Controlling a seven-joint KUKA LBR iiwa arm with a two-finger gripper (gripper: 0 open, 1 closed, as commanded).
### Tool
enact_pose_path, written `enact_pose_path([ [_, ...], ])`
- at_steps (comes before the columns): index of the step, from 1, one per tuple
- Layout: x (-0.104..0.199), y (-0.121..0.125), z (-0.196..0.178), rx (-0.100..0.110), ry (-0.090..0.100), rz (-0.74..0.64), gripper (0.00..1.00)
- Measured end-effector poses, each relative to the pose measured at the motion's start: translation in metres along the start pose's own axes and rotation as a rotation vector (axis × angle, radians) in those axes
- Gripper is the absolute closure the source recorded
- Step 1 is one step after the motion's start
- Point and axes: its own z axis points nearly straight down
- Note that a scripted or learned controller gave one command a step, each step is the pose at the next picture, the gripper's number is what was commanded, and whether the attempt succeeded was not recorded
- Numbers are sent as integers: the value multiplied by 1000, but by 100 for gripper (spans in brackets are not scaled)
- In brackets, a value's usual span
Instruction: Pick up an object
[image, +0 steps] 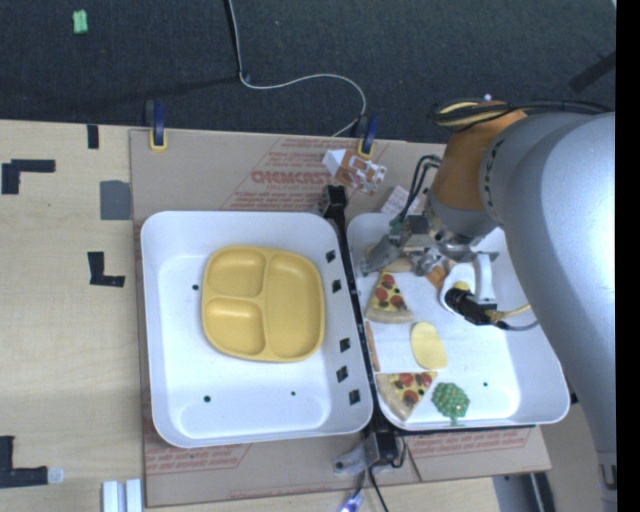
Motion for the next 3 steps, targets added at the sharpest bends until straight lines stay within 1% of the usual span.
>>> enact_pose_path([
  [1,1,6,0,0,-1,1,0],
  [2,-4,22,0,0,0,0,0],
  [3,-4,21,-10,1,-3,-2,100],
])
